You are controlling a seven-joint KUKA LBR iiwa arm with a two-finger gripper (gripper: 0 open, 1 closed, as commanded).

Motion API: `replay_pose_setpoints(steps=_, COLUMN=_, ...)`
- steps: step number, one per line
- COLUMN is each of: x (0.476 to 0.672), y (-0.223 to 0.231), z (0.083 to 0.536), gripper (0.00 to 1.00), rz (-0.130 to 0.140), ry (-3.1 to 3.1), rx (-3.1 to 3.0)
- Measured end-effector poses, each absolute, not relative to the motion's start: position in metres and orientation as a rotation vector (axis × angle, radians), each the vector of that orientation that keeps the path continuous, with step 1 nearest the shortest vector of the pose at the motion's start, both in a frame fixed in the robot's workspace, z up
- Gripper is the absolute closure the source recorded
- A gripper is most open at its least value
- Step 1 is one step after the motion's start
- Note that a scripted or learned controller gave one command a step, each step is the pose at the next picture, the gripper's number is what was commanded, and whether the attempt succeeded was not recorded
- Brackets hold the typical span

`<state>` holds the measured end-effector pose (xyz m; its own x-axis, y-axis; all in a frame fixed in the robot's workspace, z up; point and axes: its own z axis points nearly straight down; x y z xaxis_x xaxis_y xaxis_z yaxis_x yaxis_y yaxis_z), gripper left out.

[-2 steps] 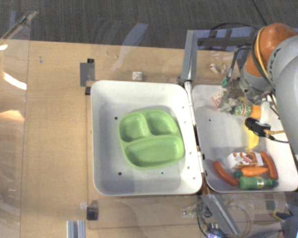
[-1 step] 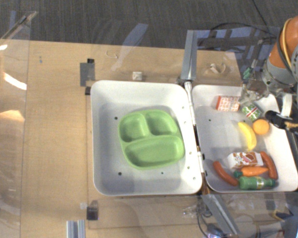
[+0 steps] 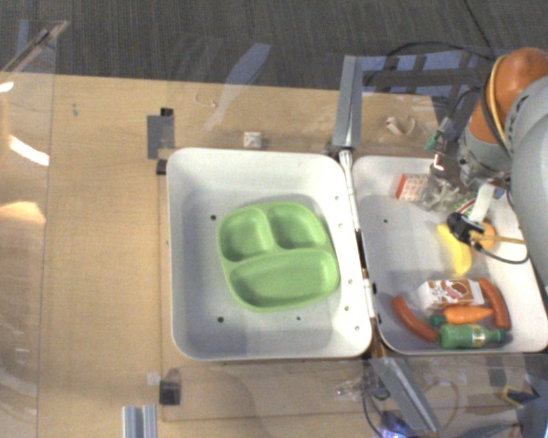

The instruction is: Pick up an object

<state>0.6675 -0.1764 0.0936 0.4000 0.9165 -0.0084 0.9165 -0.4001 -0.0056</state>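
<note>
My gripper (image 3: 441,190) hangs low over the back of the right bin (image 3: 404,249), just right of a small red and white packet (image 3: 407,187). A yellow banana (image 3: 458,250) lies a little in front of it. Along the bin's front lie a white and red carton (image 3: 452,292), a carrot (image 3: 468,315), a green bottle (image 3: 470,337) and two sausages (image 3: 413,318) (image 3: 496,302). None of these is visibly in the gripper.
The left bin (image 3: 194,245) holds a green divided plate (image 3: 279,255). A black cable (image 3: 493,245) loops from the wrist over the right bin near the banana. A metal bracket (image 3: 349,103) stands behind the gap between the bins.
</note>
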Motion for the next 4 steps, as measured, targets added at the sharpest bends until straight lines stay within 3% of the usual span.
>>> replay_pose_setpoints(steps=1, x=0.669, y=-0.142, z=0.094, gripper=0.00, rz=0.007, ry=-1.185, rx=-2.923)
replay_pose_setpoints(steps=2, x=0.659, y=-0.192, z=0.148, gripper=0.00, rz=-0.003, ry=-0.532, rx=-3.097)
replay_pose_setpoints(steps=3, x=0.662, y=-0.168, z=0.092, gripper=0.00, rz=-0.014, ry=-0.341, rx=-3.129)
replay_pose_setpoints(steps=4, x=0.663, y=-0.201, z=0.116, gripper=0.00, rz=-0.003, ry=-0.330, rx=-3.120)
